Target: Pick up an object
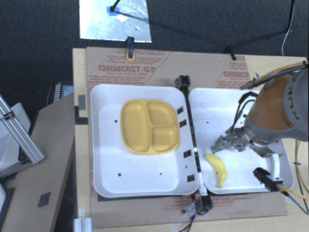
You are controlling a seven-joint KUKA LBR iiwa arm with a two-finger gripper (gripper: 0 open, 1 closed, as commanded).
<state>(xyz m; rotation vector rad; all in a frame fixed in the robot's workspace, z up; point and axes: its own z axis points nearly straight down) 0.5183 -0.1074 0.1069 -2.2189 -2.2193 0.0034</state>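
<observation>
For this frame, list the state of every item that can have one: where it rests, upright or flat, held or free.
Yellow three-compartment plastic plate: flat in the left white bin, right side up, untouched.
Yellow plastic banana: lying flat in the right white bin near its front left corner, free.
Gripper: low over the right bin, just above the banana, holding nothing visible.

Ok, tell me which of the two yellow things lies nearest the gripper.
The banana, in the right bin, just below the gripper. The yellow divided plate sits apart in the left bin.
</observation>
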